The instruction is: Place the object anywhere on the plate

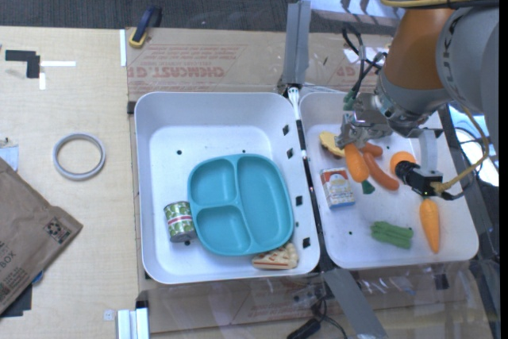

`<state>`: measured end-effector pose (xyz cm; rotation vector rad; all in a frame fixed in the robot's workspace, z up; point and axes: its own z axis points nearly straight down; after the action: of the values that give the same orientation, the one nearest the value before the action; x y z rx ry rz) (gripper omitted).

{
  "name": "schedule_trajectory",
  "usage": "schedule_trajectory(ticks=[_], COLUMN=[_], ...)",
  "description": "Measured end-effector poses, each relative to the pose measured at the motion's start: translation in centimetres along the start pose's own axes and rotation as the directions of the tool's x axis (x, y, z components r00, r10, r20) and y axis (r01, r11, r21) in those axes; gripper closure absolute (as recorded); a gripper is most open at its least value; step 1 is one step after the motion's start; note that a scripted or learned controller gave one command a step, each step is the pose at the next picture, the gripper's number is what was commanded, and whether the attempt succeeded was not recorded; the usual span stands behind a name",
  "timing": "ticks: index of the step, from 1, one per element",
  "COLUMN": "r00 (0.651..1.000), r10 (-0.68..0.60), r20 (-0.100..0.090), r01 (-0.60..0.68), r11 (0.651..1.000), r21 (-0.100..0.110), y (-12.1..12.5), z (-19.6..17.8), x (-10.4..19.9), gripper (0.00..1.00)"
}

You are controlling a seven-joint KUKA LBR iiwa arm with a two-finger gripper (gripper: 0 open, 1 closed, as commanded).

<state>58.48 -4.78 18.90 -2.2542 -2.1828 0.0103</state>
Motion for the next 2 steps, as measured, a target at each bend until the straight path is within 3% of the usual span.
schedule_trajectory(ticks=[1,2], r00=[1.000,1.000], r10=[0.000,-0.001], r20=[0.000,0.002], r01=[0.000,0.001], r11=[1.000,1.000], r21=[0.000,0.003], y=[0.00,-0.05], z=[-0.01,-0.74], x=[-0.01,-0.11], gripper=[0.00,1.00])
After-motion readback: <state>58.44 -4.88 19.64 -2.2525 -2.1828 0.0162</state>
